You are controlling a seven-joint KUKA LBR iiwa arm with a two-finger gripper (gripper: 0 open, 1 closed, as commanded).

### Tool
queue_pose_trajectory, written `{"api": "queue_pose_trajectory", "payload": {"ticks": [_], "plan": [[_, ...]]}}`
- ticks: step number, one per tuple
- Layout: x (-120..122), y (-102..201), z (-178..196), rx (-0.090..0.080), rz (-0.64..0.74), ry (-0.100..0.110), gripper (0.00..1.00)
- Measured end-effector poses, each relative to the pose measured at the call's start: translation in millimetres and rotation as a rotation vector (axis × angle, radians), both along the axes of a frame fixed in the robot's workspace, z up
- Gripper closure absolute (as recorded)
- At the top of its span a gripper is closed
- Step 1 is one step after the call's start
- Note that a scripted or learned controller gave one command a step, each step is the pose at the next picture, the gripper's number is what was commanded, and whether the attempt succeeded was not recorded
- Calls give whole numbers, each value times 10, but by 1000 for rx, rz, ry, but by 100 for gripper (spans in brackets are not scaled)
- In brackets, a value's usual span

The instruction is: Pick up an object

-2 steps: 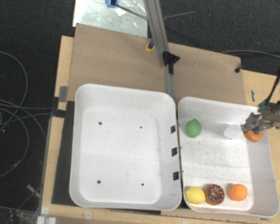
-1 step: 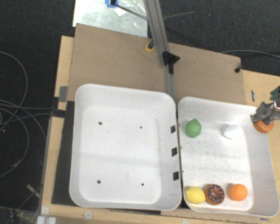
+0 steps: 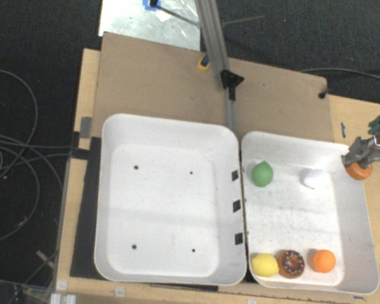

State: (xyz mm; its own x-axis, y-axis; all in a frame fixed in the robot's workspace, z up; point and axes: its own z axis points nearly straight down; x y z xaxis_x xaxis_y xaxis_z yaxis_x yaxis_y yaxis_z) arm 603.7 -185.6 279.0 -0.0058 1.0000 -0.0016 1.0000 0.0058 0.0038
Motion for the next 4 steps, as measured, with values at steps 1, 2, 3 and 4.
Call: {"api": "queue_pose_trajectory", "payload": {"ticks": [1,2,3,4], "plan": [[-33,492,-44,3,3,3,100],[16,1077,-212,4,5,3,100],[107,1648,-181,4,5,1,100],[230,2185,-197,4,5,1,100]]}}
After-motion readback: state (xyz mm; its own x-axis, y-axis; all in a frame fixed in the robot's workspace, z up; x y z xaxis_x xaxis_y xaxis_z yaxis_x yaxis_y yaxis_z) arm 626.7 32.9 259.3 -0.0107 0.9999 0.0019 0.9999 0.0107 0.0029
